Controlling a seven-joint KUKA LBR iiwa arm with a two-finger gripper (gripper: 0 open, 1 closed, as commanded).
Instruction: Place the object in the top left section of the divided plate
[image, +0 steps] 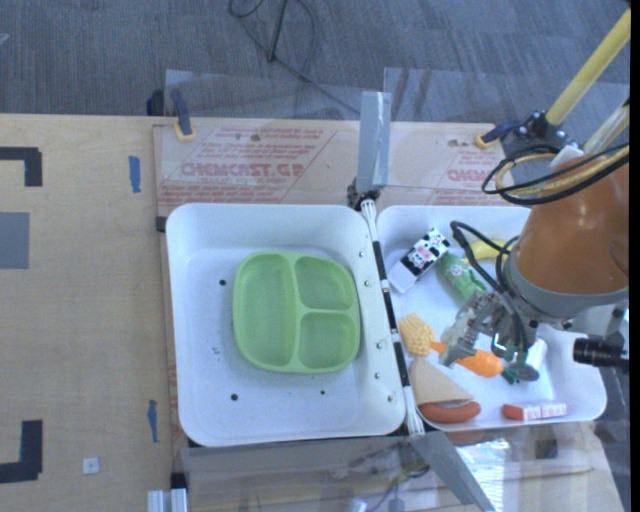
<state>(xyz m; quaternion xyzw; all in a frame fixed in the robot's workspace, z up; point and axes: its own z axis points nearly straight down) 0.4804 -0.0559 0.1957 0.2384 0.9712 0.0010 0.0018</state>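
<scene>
A light green divided plate lies in the left white bin, with one large section on its left and two smaller ones on its right; all sections are bare. My gripper hangs low in the right bin, its fingers apart, straddling an orange toy carrot that lies on the bin floor. Nothing is lifted. The grey and orange arm hides the far right of that bin.
Around the gripper lie a yellow corn piece, a tan bread wedge, a red sausage, a cow-patterned toy, a green toy, a banana and a red-and-white item. A ridge between the bins separates them.
</scene>
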